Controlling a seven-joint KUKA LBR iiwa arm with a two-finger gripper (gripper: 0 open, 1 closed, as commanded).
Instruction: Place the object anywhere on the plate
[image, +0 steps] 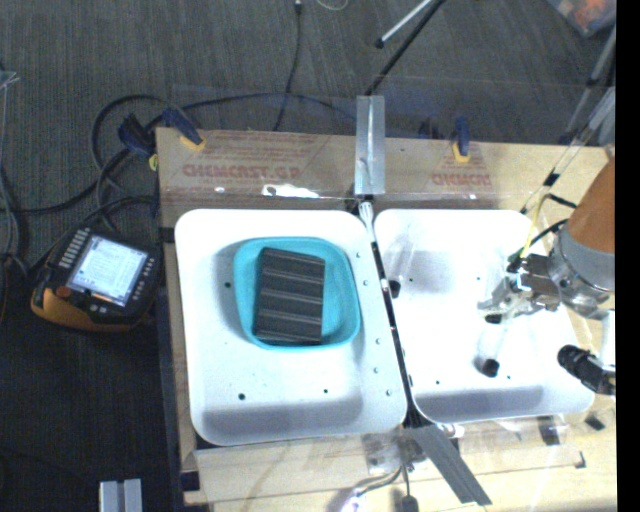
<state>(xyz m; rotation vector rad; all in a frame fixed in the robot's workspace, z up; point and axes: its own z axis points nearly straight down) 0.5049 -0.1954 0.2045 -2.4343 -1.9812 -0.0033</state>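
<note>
A dark grey ribbed rectangular block (290, 295) lies flat on the teal plate (343, 300) in the left bin (200, 330). It rests near the plate's middle and lets the rim show all around. My gripper (490, 343) hangs over the right bin (440, 300), towards its right side and far from the plate. Its two dark fingertips (488, 367) stand apart, so it is open, with only white bin floor between them.
A metal divider post (370, 150) stands at the back between the bins. The grey arm with its orange band (610, 205) comes in from the right. A yellow handheld pendant (95, 275) lies on the floor to the left, with cables.
</note>
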